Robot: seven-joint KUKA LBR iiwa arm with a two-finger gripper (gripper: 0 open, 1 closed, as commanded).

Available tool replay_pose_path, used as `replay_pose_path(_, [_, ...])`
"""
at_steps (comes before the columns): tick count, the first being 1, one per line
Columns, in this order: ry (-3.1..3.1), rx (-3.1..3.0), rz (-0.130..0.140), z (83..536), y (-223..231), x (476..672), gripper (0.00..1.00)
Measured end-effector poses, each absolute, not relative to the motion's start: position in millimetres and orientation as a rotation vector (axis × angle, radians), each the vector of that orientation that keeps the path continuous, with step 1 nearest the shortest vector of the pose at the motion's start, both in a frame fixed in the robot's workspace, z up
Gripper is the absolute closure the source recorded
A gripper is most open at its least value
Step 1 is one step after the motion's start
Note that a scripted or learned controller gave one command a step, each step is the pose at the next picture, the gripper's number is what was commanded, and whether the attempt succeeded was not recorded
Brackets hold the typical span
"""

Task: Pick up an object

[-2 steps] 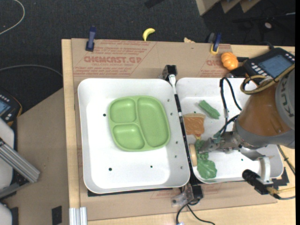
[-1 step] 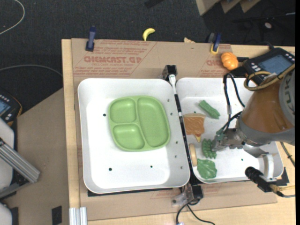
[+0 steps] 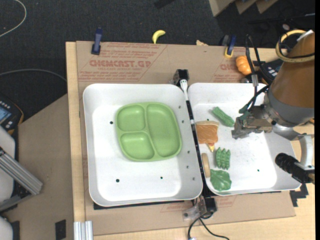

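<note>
1. Overhead, I see the pincer (image 3: 243,128) low in the right bin (image 3: 260,180); I cannot tell whether it is spread or pressed together, and nothing shows pinched in it.
2. Objects lie along that bin's left side: a green pod (image 3: 222,116), an orange slice-like piece (image 3: 207,132), a ridged green piece (image 3: 222,158) and a leafy green piece (image 3: 220,179).
3. I see a green divided plate (image 3: 148,131) in the left bin (image 3: 100,174).
4. Red lettering on the bench (image 3: 125,59) board starts "CHEMCAST"; the rest I can't read.

Divided plate (image 3: 148,131) in left bin (image 3: 97,149); toy foods (image 3: 222,159) in right bin (image 3: 260,176).
</note>
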State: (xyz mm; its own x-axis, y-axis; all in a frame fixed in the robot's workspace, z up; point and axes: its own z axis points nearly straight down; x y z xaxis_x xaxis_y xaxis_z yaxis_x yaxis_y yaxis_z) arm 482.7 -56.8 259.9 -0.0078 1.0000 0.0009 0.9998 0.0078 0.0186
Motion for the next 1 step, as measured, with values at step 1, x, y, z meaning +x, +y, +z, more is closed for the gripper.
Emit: replay_pose_path(1, [2.231, 2.206, 0.013, 326.0, 37.2, 480.3, 1.00])
